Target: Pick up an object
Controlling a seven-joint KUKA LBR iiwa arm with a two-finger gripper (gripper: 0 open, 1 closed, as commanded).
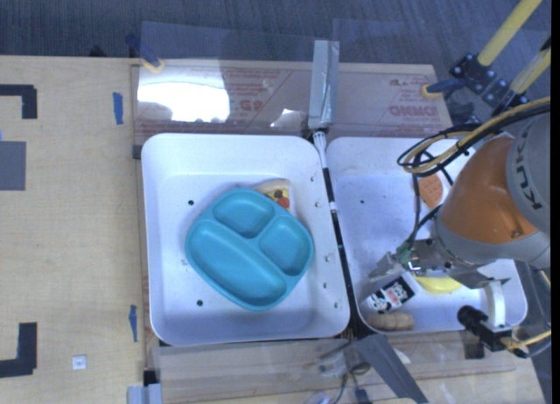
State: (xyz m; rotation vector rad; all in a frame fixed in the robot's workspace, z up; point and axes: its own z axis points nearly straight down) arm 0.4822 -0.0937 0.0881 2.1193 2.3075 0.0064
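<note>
At the near edge of the right bin (372, 162) a small tan, rounded object (394, 322) lies against the rim. Just behind it, touching or nearly so, sits a small black-and-white item (391, 294), and a yellow object (437, 285) lies beside that, partly under the arm. The gripper (395, 262) hangs low over this cluster at the end of the grey arm with its orange band (483, 201); whether it is parted or closed cannot be told from this angle. In the left bin (175, 184) a blue divided tray (249, 247) lies flat near the middle, with a small yellow and red item (276, 191) peeking from behind its far edge. Beyond both bins the worktop (70, 219) carries a clear plastic panel (236, 96).
</note>
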